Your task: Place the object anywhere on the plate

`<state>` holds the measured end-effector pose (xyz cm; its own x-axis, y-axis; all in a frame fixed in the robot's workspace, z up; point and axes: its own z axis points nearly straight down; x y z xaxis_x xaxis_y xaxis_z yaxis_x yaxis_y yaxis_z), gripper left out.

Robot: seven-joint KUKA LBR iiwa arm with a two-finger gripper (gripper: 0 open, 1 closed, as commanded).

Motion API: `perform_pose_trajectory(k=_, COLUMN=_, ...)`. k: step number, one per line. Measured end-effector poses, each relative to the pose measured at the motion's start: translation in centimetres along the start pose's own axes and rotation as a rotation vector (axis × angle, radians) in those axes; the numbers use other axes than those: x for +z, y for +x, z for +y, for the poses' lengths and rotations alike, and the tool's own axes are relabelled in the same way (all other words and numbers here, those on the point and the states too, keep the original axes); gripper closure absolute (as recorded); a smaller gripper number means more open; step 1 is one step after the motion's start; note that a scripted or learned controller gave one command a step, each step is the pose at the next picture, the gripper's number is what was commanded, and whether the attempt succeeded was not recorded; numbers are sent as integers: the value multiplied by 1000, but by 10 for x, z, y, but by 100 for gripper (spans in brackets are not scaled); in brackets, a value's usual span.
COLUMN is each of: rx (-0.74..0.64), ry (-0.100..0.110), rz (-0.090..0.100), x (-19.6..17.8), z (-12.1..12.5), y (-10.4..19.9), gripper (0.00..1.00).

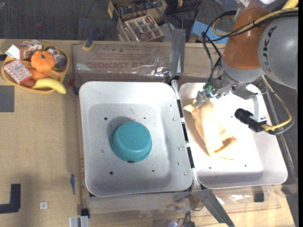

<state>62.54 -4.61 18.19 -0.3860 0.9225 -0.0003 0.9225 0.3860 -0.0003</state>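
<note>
A teal round plate (131, 141) lies in the middle of the left white bin (94, 103). In the right white bin (270, 169) a tan, wedge-shaped object like a slice of bread (213, 126) stretches from the bin's upper left toward its centre. My gripper (206, 95) is low over the upper left corner of the tan object and seems to touch its top end. The arm's grey and orange wrist (246, 41) hangs above the bin's far side and hides part of it.
A black cable fitting (247, 117) hangs off the arm just right of the tan object. A raised rim (182, 126) divides the two bins. A basket of toy fruit (35, 67) stands far left on the bench. Boxes and clear plastic lie behind the bins.
</note>
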Motion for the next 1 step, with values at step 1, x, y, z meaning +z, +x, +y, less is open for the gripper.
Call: perform_pose_trajectory(k=1, rx=0, ry=1, rz=0, x=-40, z=1, y=-2, gripper=100)
